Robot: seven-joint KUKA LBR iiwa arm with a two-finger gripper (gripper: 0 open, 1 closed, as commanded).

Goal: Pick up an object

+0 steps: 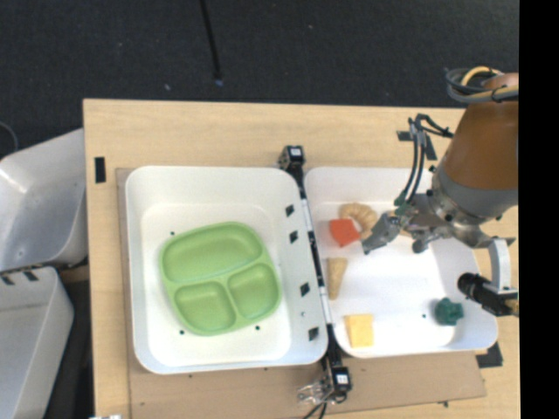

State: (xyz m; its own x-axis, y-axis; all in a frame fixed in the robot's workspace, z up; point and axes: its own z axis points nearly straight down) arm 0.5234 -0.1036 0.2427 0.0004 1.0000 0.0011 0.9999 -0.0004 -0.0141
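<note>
The right bin point(393, 343) holds a red block point(344, 231), a tan croissant-shaped piece point(358, 213), a cream wedge point(336, 273), a yellow block point(359, 330) and a small dark green object point(449, 312). My gripper point(400, 236) hangs over the middle of this bin, just right of the red block and the tan piece. Its two fingers are spread apart, open, with only white bin floor showing between them. The left fingertip point(376, 238) is close to the red block, but I cannot tell whether it touches it.
A light green divided plate point(220, 278) lies in the left bin point(140, 234). A ridge with black clips point(307, 251) separates the two bins. The arm's orange band point(485, 147) and cables stand over the right bin's far right side.
</note>
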